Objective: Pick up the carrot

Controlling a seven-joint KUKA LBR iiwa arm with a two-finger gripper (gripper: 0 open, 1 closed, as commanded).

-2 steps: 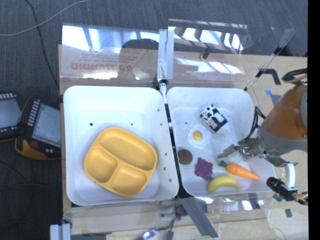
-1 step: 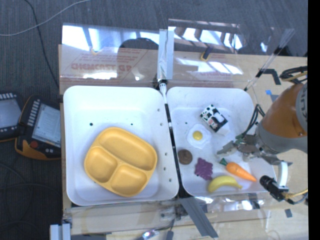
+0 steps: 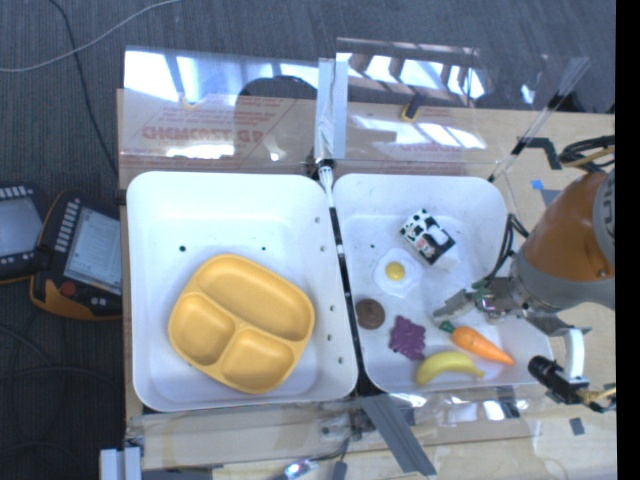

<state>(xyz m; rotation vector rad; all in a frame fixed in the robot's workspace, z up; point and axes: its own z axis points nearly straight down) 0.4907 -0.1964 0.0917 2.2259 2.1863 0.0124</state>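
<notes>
The orange carrot [image 3: 482, 344] with a green stub at its left end lies in the right bin [image 3: 470, 193], near the front right corner. My gripper [image 3: 472, 305] hangs just above and behind the carrot, reaching in from the right. Its fingers stand apart, open, with nothing between them. One slim finger [image 3: 452, 305] points left toward the carrot's green end. The carrot rests on the bin floor and is not held.
Also in the right bin are a yellow banana [image 3: 447, 367] beside the carrot, a purple grape bunch [image 3: 406, 337], a brown cookie [image 3: 370, 314], a fried egg [image 3: 396, 272] and a black-and-white block [image 3: 427, 236]. The left bin [image 3: 160, 208] holds a yellow divided plate [image 3: 242, 321].
</notes>
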